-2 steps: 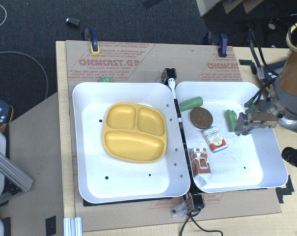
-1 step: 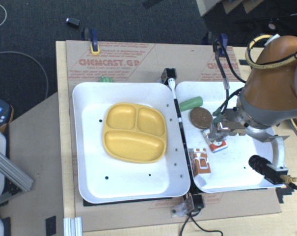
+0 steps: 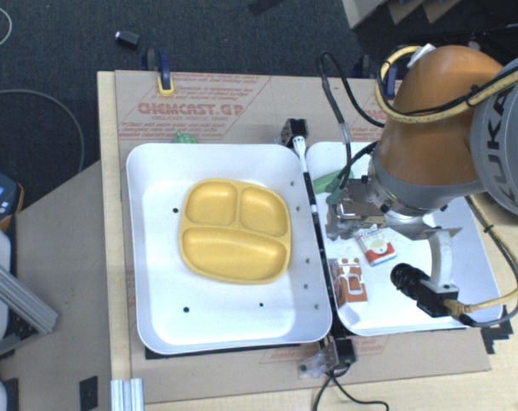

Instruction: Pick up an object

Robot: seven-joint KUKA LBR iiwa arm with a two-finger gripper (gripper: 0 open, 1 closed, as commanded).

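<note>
The likeliest things to pick lie in the right bin (image 3: 490, 247): a small red and white packet (image 3: 378, 251), just beside the arm's wrist, and an orange and white packet (image 3: 350, 281) a little nearer the camera, close to the wall the two bins share. A green item (image 3: 325, 181) peeks out further back in the same bin, mostly covered by the arm. The left bin (image 3: 156, 255) holds a yellow divided tray (image 3: 235, 229), sitting near its middle and well apart from the arm.

The arm (image 3: 434, 118) hangs low over the right bin, and the gripper (image 3: 351, 217) appears to sit just above the red and white packet. We cannot tell whether the jaws are parted or clenched, since the wrist and cabling cover them, and we see nothing held between them.

To do this step well, we judge the descent should centre on one packet alone, keep clear of the shared bin wall, and close only once the packet's edges lie between the jaws. Flat packets may slip, so a square approach would help.

The far part of the right bin is hidden under the arm, as is most of the green item. The desk (image 3: 199, 105) is cardboard-covered, its printing partly legible.
</note>
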